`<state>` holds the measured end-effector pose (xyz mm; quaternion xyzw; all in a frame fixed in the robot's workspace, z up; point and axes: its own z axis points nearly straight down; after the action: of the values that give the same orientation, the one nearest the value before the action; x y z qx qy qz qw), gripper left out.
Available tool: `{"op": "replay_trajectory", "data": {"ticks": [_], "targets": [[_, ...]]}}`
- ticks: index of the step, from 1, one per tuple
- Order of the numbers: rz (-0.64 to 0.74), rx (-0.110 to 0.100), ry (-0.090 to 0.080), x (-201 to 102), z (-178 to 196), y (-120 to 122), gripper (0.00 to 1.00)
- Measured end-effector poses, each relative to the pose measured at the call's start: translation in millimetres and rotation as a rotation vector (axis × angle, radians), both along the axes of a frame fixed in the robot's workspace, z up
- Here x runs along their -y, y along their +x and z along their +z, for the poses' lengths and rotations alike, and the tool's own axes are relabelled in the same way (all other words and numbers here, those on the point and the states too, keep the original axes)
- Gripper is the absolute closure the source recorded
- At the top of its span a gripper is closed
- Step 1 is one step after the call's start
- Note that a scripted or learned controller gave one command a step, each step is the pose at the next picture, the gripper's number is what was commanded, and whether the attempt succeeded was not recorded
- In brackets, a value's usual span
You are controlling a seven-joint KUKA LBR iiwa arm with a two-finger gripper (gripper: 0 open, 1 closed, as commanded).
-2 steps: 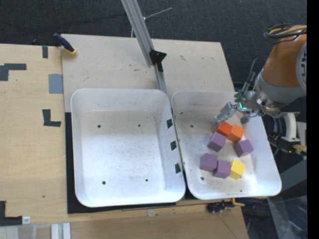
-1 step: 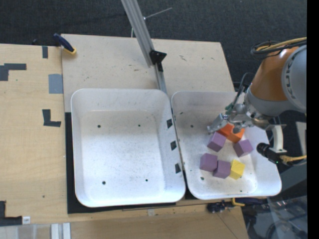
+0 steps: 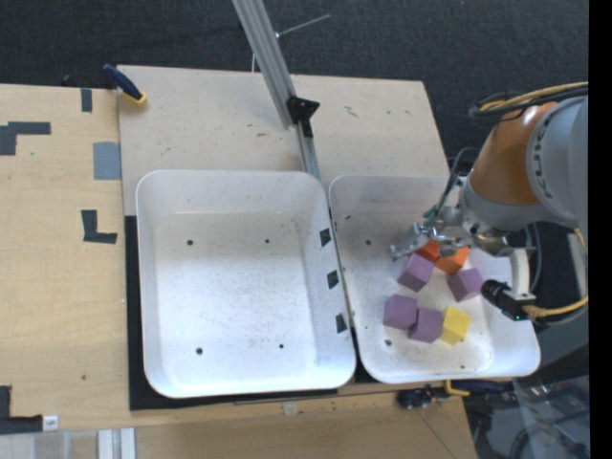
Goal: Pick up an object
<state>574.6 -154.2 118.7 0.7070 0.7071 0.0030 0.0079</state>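
Observation:
Small blocks lie in the right bin [image 3: 373, 208]. Several purple blocks are there: one [image 3: 416, 272] just below the gripper, one [image 3: 466, 283] to its right, and two [image 3: 401, 311] [image 3: 426, 325] nearer the front. A yellow block [image 3: 456, 324] sits beside the front purple ones. An orange block [image 3: 442, 252] lies right under the gripper [image 3: 422, 242], which hangs low over the bin's middle. The arm's wrist hides how the fingers stand and whether they touch the orange block.
The left bin [image 3: 234, 280] stands beside the right one, with a raised divider between them. A slanted metal rail [image 3: 273, 55] crosses the bench behind the bins. A blue and yellow tool [image 3: 124, 82] lies at the back left.

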Motion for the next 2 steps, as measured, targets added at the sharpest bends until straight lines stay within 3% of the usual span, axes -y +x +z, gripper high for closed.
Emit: {"op": "replay_trajectory", "data": {"ticks": [1, 2], "targets": [[0.002, 0.002, -0.001, -1, 9, 1, 1.00], [0.002, -0.012, 0.006, -10, 57, -2, 1.00]]}}
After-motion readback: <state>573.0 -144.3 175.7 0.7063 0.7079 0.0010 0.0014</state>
